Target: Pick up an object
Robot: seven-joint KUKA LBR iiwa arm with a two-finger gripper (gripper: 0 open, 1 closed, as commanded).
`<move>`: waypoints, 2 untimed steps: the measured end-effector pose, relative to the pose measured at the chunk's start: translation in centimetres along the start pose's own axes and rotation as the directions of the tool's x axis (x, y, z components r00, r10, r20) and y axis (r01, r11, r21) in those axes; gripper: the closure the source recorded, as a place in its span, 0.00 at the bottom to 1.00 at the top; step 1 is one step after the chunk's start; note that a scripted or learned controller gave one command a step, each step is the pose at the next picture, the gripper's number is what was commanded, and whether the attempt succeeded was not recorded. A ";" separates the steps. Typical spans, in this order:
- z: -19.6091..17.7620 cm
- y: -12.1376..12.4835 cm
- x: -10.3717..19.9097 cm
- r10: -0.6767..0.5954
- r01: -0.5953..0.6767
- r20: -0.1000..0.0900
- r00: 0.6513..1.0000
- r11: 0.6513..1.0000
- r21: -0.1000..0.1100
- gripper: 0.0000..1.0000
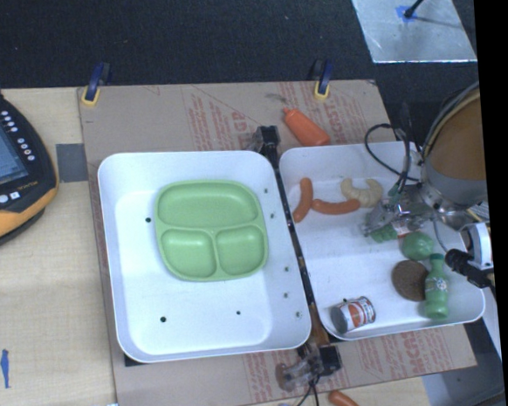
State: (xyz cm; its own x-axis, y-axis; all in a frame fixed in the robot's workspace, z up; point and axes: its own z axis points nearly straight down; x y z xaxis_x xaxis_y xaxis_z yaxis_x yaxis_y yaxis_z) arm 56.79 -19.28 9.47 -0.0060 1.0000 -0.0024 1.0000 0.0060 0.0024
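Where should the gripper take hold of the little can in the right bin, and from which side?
Grip the can across its round body, coming straight down from above. It lies on its side near the bin's front wall, apart from the other things, so fingers should fit on both long sides.

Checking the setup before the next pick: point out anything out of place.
Two orange pieces lie outside the bins: a carrot on the cardboard above the right bin, and another orange piece at the bottom edge below it. The can lies on its side in the right bin. The green plate sits flat in the left bin.
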 end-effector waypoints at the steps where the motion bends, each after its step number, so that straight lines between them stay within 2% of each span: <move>1: -1.1 0.1 -0.1 -0.002 0.002 0.001 1.000 1.000 -0.001 1.00; 2: -11.7 4.4 -2.0 0.002 -0.002 -0.001 1.000 1.000 0.003 1.00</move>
State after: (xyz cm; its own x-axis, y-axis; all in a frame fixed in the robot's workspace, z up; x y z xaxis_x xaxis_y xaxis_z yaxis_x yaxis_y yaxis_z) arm 61.21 -21.26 21.20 -0.0038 1.0000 -0.0013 1.0000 0.0038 -0.0002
